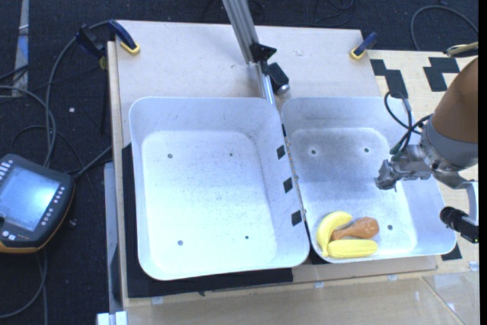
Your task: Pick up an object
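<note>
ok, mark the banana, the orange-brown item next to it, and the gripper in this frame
banana [328, 231], camera view, on the middle of its curved body.
orange-brown item [362, 227], camera view, on its rounded right end.
gripper [386, 179], camera view, at its tip over the right bin.

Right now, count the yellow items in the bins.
2, both in the right bin's near corner: a curved banana and a straighter yellow piece beside it, touching. An orange-brown item may hide more.
</note>
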{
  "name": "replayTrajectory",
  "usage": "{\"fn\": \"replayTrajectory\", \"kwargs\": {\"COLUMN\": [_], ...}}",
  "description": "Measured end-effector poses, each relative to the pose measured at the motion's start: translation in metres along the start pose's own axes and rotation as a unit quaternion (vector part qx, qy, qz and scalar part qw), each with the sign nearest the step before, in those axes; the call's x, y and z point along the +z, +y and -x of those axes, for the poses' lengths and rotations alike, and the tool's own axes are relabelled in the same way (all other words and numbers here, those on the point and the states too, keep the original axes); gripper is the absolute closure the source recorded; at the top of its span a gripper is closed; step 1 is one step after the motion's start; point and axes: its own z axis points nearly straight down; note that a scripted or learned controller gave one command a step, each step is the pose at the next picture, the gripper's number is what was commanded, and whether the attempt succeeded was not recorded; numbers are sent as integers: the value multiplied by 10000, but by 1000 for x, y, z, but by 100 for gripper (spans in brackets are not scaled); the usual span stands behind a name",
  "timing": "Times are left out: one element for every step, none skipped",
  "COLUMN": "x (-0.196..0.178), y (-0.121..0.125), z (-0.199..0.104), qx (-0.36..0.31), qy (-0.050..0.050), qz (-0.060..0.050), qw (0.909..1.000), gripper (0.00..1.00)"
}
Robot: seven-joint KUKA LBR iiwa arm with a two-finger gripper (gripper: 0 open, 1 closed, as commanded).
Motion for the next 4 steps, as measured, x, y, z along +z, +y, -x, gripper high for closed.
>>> {"fn": "replayTrajectory", "kwargs": {"x": [-43, -86, -76, -81], "y": [5, 1, 5, 4], "z": [1, -1, -50, -105], "qx": [-2, -2, -20, -26], "qy": [1, 0, 10, 11], "qz": [-2, 0, -20, -17], "qw": [10000, 10000, 10000, 10000], "gripper": [100, 100, 100, 100]}}
